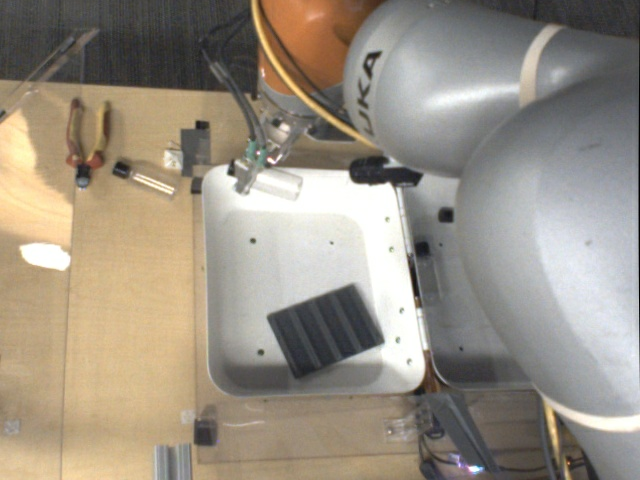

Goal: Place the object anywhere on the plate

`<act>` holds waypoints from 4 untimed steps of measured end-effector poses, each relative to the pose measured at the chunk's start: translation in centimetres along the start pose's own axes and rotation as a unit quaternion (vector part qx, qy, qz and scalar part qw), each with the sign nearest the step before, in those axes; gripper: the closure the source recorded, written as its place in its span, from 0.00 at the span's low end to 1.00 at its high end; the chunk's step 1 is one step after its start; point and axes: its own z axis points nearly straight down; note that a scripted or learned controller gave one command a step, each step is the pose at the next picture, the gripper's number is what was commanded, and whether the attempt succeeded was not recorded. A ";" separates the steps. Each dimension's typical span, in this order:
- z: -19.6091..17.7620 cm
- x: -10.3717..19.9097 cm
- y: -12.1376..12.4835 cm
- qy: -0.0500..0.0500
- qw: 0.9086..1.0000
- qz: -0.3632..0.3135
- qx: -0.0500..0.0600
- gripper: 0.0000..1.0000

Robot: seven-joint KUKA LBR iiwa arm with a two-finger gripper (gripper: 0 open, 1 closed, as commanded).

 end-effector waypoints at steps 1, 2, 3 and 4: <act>-1.2 0.0 0.2 -0.002 1.000 -0.001 -0.003 1.00; -2.4 0.0 0.3 -0.004 1.000 -0.002 -0.006 1.00; -3.6 -0.1 0.5 -0.005 1.000 -0.003 -0.008 1.00; -4.8 -0.1 0.6 -0.007 1.000 -0.004 -0.011 1.00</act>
